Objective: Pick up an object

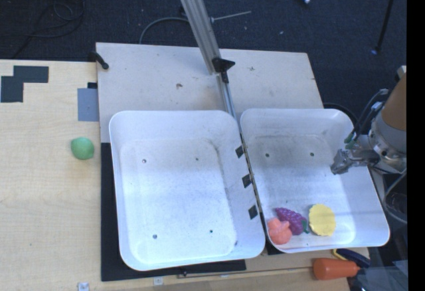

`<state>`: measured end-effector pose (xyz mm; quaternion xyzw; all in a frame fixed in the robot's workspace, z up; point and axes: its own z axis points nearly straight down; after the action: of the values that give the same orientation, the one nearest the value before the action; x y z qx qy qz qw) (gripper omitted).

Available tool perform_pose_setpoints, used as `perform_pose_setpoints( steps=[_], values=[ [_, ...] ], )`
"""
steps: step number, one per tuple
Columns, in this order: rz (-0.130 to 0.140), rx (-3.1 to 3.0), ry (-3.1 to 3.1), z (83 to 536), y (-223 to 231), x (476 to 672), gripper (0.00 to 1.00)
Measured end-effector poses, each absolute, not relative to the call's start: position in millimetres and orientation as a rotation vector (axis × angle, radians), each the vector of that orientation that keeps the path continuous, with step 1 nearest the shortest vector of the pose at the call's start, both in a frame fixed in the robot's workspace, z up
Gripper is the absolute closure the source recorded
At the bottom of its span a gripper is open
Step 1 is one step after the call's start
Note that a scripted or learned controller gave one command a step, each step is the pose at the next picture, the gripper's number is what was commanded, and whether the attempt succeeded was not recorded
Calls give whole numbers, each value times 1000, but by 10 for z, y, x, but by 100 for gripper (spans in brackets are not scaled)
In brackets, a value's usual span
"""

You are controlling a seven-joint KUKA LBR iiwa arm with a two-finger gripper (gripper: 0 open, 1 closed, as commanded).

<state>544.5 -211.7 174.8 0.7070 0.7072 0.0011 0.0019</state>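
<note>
The right bin [302, 125] holds three small things near its front edge: an orange-pink lump [279, 231], a purple piece [290, 218] with a bit of green beside it, and a yellow disc [322, 220]. My gripper [343, 162] hangs over the right bin's right rim, well behind and to the right of these objects. Nothing shows between its fingers, which are too small and dim to read.
The left bin [174, 187] lies beside the right one, joined by black clips. A green ball [82, 148] sits on the wooden bench at far left. A slanted metal rail [202, 27] stands behind the bins. An orange tool [335, 268] lies below the right bin.
</note>
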Motion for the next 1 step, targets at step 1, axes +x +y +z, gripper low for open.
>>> perform_pose_setpoints(
  steps=[1],
  values=[
    [4, 2219, 2218, 2306, -2110, 5358, 100]
  ],
)
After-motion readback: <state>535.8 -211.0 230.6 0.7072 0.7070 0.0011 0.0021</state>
